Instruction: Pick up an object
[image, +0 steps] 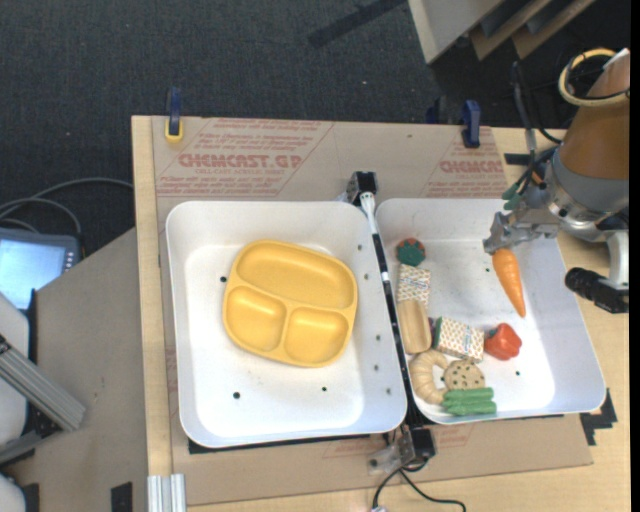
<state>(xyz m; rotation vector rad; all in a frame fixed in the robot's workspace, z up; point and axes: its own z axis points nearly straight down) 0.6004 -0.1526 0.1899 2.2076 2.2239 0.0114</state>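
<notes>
My gripper (512, 238) hangs over the back part of the right bin (570, 330), below the arm's orange band. An orange carrot (510, 282) lies lengthwise directly under it, its thick end touching or just below the gripper's tip and its point aimed at the front. Whether the carrot is gripped is hidden by the gripper body. Other toy foods in this bin are a red and green fruit (410, 250), a patterned wafer (413, 285), a tan bread stick (413, 326), a small patterned block (460, 338) and a red pepper (503, 342).
A croissant (430, 374), a cookie (463, 376) and a green pod (470, 403) crowd the right bin's front left corner. The left bin (200, 300) holds a yellow divided plate (290, 303). A black divider (378, 260) runs between the bins.
</notes>
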